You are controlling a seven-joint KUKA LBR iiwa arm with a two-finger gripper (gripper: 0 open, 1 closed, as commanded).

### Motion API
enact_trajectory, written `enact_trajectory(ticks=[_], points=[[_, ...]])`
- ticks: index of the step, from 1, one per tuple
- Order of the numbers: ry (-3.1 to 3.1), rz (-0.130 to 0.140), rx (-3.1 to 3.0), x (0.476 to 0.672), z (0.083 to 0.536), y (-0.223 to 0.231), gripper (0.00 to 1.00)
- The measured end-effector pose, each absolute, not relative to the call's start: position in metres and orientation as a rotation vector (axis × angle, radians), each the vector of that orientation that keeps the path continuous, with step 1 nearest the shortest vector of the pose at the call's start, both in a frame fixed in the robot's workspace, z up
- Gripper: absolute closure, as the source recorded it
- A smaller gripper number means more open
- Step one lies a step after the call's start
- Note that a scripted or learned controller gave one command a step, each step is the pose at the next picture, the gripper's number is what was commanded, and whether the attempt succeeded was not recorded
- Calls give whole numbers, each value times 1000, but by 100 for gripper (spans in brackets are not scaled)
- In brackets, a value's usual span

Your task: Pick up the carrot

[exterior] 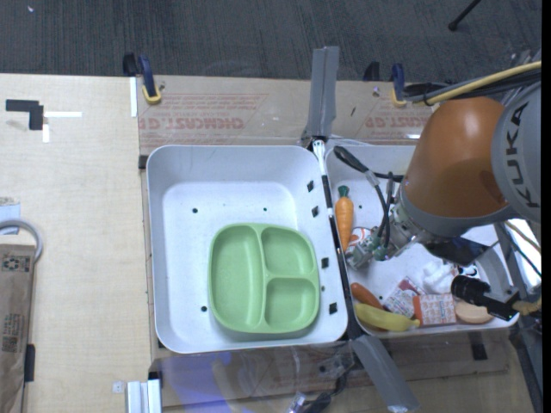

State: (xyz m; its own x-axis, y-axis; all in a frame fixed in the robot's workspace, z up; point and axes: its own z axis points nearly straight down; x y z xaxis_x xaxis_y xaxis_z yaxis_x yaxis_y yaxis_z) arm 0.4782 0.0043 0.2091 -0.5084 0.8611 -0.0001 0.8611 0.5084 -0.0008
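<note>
You are looking at the approach step: the carrot [344,218] is lying in the right bin [363,206], stretched along that bin's left wall with its green top pointing to the far side and its narrow tip pointing toward the near side, and nothing is lifting it yet. The arm [456,157] is reaching in from the right, and its gripper [372,249] is hanging just beside the carrot's tip, on the side away from the wall and a little nearer the front. I cannot tell whether the claw is open or closed, since the wrist is hiding most of it. As I judge it, you are needing a short shift toward the wall and toward the carrot's middle, with the claw spread across the carrot's width, then a descent and a close. The wall is sitting right against the carrot, so you are working with little room on that side. A banana [385,318] is lying at the front of the same bin, and a green divided plate [263,278] is sitting in the left bin [172,231], well apart.
</note>
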Motion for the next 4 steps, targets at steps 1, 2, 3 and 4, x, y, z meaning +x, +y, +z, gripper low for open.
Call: enact_trajectory(ticks=[1, 2, 3, 4], points=[[-3018, 0, -863, 478, 191, -38, 100], [-3140, -2, -147, 488, 192, -36, 100], [-3132, -2, 271, 498, 192, 15, 100], [-3145, -2, 2, 617, 192, -24, 100]])
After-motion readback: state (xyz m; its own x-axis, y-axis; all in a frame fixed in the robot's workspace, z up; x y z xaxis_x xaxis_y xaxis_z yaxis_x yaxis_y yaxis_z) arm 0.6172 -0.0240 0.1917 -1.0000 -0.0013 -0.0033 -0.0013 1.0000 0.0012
